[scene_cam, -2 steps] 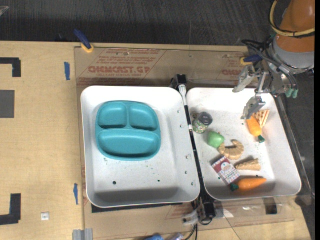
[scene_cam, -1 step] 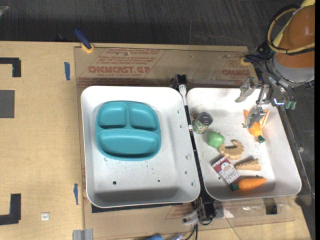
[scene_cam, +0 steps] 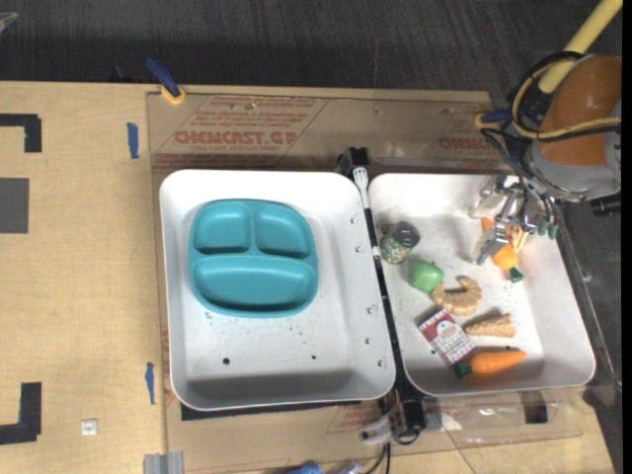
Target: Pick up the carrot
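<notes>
A long orange carrot [scene_cam: 497, 361] with a green stub at its left end lies along the front wall of the right bin [scene_cam: 573, 309]. My gripper [scene_cam: 508, 227] hangs over the far right part of that bin, well behind the carrot. Directly under it sits a small orange piece with a green tip [scene_cam: 506, 258], touching or nearly touching the gripper. Whether that piece is gripped is not clear.
The right bin also holds a small tin can [scene_cam: 398, 240], a green round item [scene_cam: 426, 276], two tan bread-like pieces [scene_cam: 460, 295], [scene_cam: 491, 325] and a red-and-white carton [scene_cam: 445, 336]. A teal divided plate [scene_cam: 254, 257] sits in the left bin [scene_cam: 178, 294].
</notes>
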You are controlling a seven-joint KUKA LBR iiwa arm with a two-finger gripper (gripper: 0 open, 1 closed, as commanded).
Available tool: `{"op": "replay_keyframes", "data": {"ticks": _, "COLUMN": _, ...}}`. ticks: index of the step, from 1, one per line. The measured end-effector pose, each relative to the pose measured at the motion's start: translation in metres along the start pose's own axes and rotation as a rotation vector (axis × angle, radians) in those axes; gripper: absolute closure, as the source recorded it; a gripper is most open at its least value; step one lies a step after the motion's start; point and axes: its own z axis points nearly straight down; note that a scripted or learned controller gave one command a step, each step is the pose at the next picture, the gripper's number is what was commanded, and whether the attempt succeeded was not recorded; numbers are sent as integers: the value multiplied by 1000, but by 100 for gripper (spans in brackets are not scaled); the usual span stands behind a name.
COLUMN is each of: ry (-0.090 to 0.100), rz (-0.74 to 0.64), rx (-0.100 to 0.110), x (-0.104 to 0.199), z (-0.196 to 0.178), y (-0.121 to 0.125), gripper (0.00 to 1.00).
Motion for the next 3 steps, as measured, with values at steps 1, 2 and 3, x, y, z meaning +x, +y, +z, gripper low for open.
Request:
{"op": "replay_keyframes", "data": {"ticks": 1, "ry": -8, "rz": -3, "rx": 0, "x": -2, "z": -12, "y": 2, "gripper": 100}}
{"op": "replay_keyframes", "data": {"ticks": 2, "ry": -1, "rz": 126, "rx": -4, "x": 17, "z": -70, "y": 82, "gripper": 100}}
{"op": "replay_keyframes", "data": {"ticks": 3, "ry": 3, "rz": 129, "rx": -1, "x": 18, "z": -68, "y": 79, "gripper": 0}}
